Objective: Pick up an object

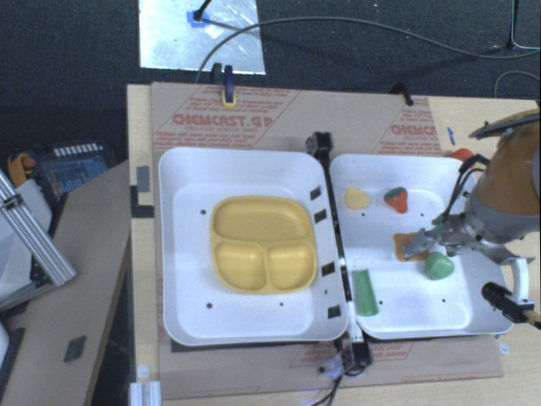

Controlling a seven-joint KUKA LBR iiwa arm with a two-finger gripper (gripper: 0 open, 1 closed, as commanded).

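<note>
though the gripper (429, 245) is low inside the right bin (385, 315), nothing shows as lifted, so the pick looks not yet done. the arm (505, 194) comes in from the right, and its tip sits among three small things: an orange piece (407, 245) just to its left, a green round piece (439, 266) just below it, and a red-and-green piece (396, 198), perhaps a toy strawberry, a little further up. the gripper appears to be touching or nearly touching the orange piece, but the spot is small and blurred, so whether the pincer is wide, narrow or closed on anything cannot be told. a pale yellow piece (357, 199) lies near the bin's upper left, and a green bar (364, 292) lies along its left wall, both apart from the gripper. the left bin (182, 307) bears a yellow tray (260, 244) with three compartments, well away from the arm. as a judgement, the approach is made and the target is likely the orange or the green round piece; the grasp, if any, and the lift clear of the bin are left.
</note>
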